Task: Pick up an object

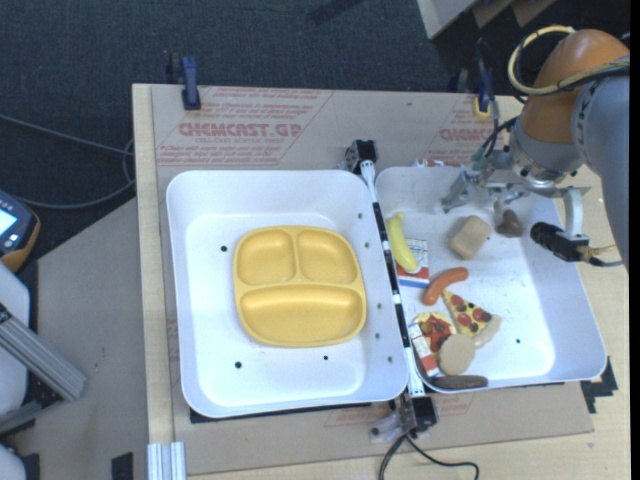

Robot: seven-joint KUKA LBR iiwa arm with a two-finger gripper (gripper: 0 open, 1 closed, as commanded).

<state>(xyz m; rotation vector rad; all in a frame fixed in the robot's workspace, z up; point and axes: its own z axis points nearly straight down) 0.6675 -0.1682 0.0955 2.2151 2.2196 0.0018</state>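
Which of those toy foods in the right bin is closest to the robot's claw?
The tan bread-like chunk, lying just below the gripper. The banana, sausage and pizza slice all sit farther toward the bin's front.

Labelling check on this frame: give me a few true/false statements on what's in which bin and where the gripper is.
1. The yellow divided plate lies in the left bin. True.
2. The banana lies on the plate. False: it lies in the right bin, near the divider.
3. The gripper is over the right bin's far end. True.
4. The pizza slice is between the gripper's fingers. False: it lies on the bin floor, well apart from the gripper.
5. The sausage lies between banana and pizza slice. True.
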